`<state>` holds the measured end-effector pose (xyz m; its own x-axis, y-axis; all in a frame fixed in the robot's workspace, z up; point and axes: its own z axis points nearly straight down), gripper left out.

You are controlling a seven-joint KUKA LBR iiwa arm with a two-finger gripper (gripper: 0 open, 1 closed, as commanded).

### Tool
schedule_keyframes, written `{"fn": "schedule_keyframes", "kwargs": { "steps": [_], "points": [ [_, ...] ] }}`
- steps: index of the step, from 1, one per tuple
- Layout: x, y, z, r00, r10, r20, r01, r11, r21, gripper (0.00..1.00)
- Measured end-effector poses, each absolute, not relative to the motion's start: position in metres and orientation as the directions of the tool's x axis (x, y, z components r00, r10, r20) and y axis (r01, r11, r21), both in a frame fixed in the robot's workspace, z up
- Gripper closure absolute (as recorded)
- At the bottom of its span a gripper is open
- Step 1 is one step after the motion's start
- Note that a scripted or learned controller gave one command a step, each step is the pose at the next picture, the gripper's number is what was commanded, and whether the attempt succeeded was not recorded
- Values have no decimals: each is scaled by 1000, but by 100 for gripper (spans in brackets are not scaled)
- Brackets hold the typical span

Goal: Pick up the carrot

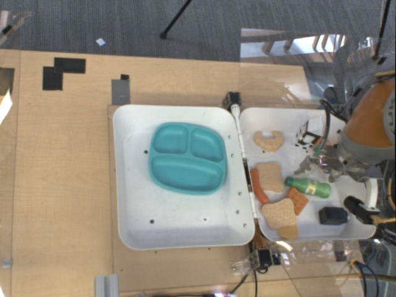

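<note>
Carrot (pixel 258 186) is lying against the right bin's (pixel 309 115) left wall; we are judging it light, stiff, best pinched mid-length. Gripper (pixel 322 161) state: cannot tell.

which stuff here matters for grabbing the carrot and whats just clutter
Part of the job:
carrot, at the right bin's left wall
gripper, above the right bin

Lying about:
teal divided plate in the left bin
green bottle
bread slices
bagel piece
black block
</note>
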<state>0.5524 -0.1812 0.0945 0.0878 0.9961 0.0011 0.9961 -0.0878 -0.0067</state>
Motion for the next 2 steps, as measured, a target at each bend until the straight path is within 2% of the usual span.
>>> {"fn": "schedule_keyframes", "kwargs": {
  "steps": [1,2],
  "points": [
    [507,-114,137,96,995,2,995,-96,5,0],
    [492,-96,89,26,1000,-2,1000,-26,14,0]
  ]
}}
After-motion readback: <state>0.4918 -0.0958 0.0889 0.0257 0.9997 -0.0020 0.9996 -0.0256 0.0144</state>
